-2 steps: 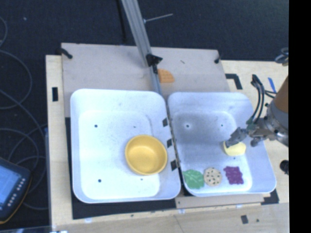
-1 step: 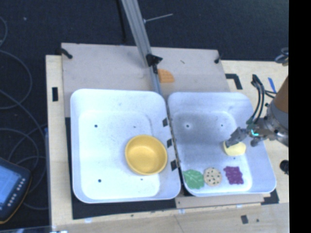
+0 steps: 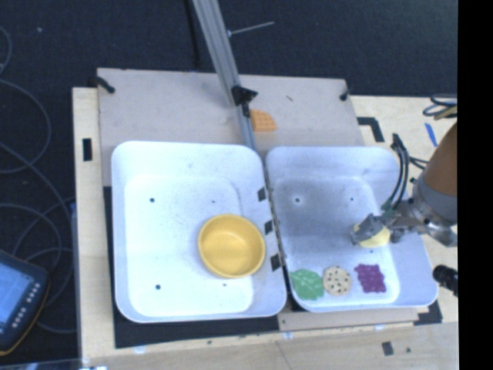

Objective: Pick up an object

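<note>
1. A pale wooden desk (image 3: 88, 206) stands on a dark floor strewn with black cables, and a grey board lies across its far half.
2. Two shallow white bins sit side by side on the desk: the left bin (image 3: 154, 176) and the right bin (image 3: 323, 168), their inner edges touching along the middle.
3. A slanted metal rail (image 3: 219, 48) runs from the top of the view down to the seam between the bins, with a small orange piece (image 3: 263, 121) beside its lower end on the grey board.
4. A yellow bowl (image 3: 231, 245) rests upright in the left bin, towards its near right part.
5. Along the near edge of the right bin lie three small things in a row: a green piece (image 3: 307, 284), a round speckled cookie (image 3: 337, 280) and a purple piece (image 3: 371, 277), each just beside the next.
6. The arm reaches in from the right, and its gripper (image 3: 376, 231) is low over the right side of the right bin.
7. A small yellow object (image 3: 377, 238) lies right at the jaws, above the purple piece and apart from it.
8. The jaws sit at or against this yellow object, but the view is too blurred there to tell how far open they are or whether the object is between them.
9. A dark screen device (image 3: 17, 299) lies at the lower left, off the desk.
</note>
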